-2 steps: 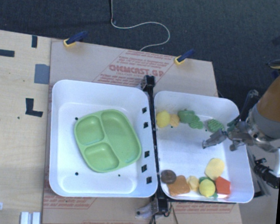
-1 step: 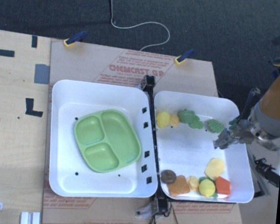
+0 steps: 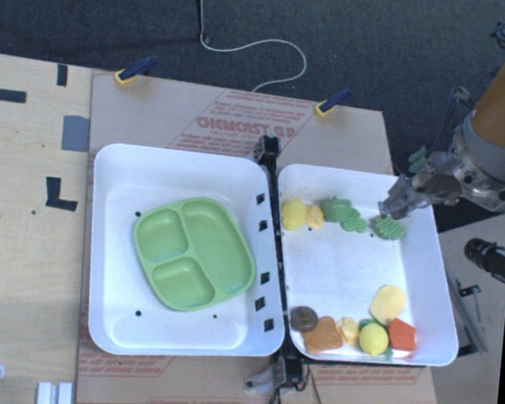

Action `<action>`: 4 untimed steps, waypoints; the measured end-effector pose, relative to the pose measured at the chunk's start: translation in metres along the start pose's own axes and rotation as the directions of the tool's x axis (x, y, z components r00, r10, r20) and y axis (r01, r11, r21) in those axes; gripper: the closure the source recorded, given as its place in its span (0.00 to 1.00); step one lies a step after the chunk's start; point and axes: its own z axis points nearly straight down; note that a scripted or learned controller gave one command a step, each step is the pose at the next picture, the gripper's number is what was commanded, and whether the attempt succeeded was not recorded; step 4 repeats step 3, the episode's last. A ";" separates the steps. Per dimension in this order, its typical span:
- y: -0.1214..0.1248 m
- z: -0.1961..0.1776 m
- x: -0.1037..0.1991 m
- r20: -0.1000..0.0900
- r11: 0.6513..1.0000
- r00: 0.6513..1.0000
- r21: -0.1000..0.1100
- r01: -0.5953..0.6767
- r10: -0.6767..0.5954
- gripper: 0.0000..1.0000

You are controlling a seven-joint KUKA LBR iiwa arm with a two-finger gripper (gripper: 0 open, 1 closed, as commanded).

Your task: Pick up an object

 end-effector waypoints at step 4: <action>-0.032 -0.120 0.216 -0.003 1.000 1.000 0.013 0.004 -0.004 1.00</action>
